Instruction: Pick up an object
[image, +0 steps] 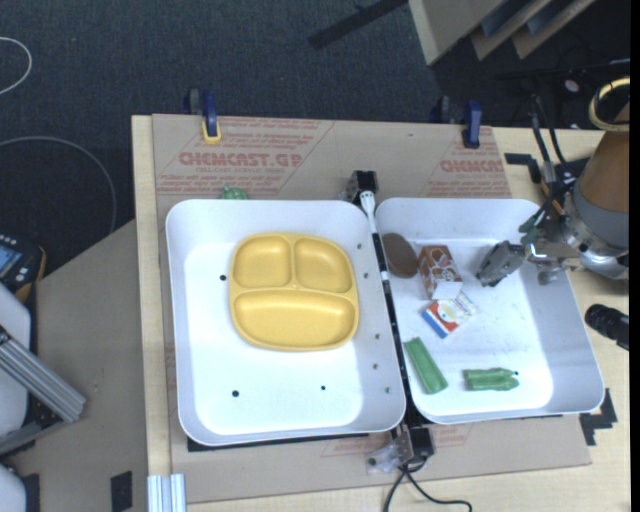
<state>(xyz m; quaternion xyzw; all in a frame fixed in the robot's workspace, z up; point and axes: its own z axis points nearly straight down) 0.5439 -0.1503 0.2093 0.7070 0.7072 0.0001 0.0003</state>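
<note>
My end effector (497, 264) stands over the right bin (560, 395), toward that bin's 1 o'clock quarter, with my arm (605, 200) reaching in from 3 o'clock. Whether its fingers are parted or closed I cannot tell from this slanted view, and nothing is seen between them, so I record no hold on anything. Candidate objects all lie in the right bin: a brown oval item (400, 255) at the bin's 10 o'clock, a small brown patterned packet (437, 266) just beside it, a white, red and blue packet (447, 312) near the bin's centre, a green stick (425, 364) at 7 o'clock lying on a diagonal, and a shorter green piece (490, 378) at 6 o'clock lying roughly level. These are separate from one another apart from the two packets, which sit close. The left bin (200, 380) carries a yellow divided plate (294, 292) at its centre; I judge it a poor candidate for a two-finger grasp. The bins rest on a tabletop (160, 300) covered in brown sheet. My assessment is that the task is at the approach stage: no object is lifted and none is secured. The nearest item to my end effector is the brown patterned packet, lying toward 9 o'clock from it. The next move calls for settling on one target, centring over it, lining the fingers across its narrow side, and descending without nudging its neighbour.
</note>
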